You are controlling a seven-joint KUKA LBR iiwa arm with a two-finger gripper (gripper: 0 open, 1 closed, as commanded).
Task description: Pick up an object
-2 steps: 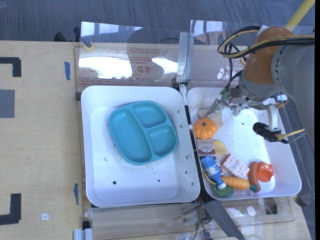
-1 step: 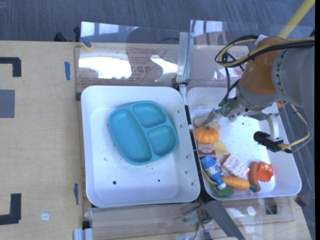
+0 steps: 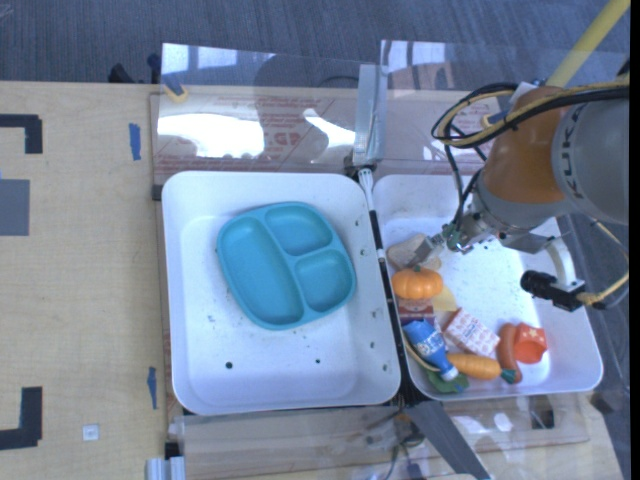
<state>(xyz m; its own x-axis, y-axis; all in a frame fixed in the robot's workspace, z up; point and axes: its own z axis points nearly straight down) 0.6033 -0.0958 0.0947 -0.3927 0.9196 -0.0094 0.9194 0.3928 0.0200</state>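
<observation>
grey arm (image 3: 560, 158) reaches leftward, claw (image 3: 432, 248) low above the small pumpkin (image 3: 417, 284).

Grey arm (image 3: 600, 158) with an orange band (image 3: 525, 158), looped yellow-and-black cables (image 3: 470, 118).

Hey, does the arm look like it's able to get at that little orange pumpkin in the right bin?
Probably yes. The pumpkin lies uncovered on top near the right bin's left wall, with the gripper just above it.

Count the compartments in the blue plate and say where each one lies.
3. The blue plate in the left bin has one long compartment along its left side, one at the upper right and one at the lower right.
</observation>
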